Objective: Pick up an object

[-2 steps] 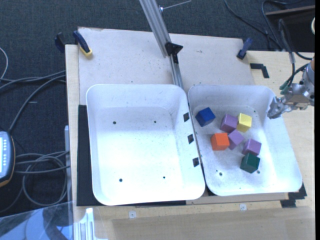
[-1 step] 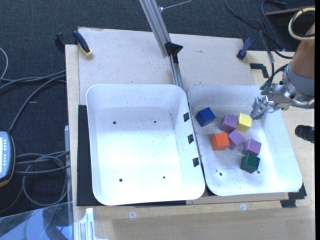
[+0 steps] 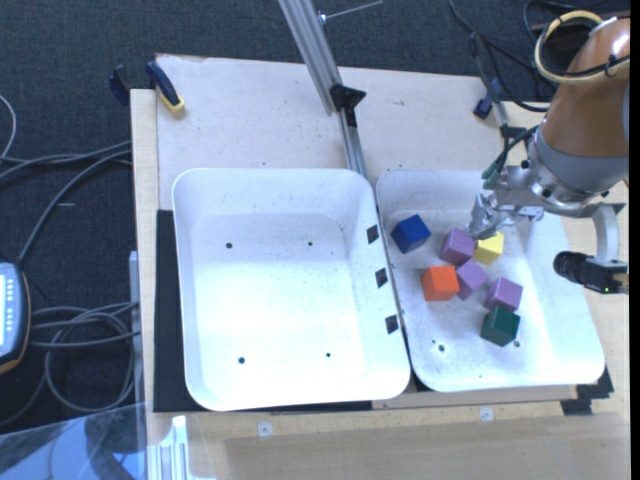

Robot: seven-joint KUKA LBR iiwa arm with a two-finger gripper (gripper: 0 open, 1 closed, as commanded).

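The right bin (image 3: pixel 560 368) holds several small blocks. A blue block (image 3: pixel 410 233) lies toward its far left. An orange block (image 3: pixel 440 283) sits beside three purple blocks (image 3: pixel 459 246) (image 3: pixel 472 276) (image 3: pixel 505 293), and a dark green block (image 3: pixel 499 325) lies nearest the front. A yellow block (image 3: pixel 489 248) rests at the cluster's far side. My gripper (image 3: pixel 488 221) hangs low in the bin, directly over the yellow block and touching or nearly touching its top. Seen from above, the fingers blend together.
The left bin (image 3: pixel 190 208) stands beside the right one, with a row of black clips along their shared edge. A slanted metal bar (image 3: pixel 315 43) crosses the bench behind the bins. Cables lie on the floor at the left.
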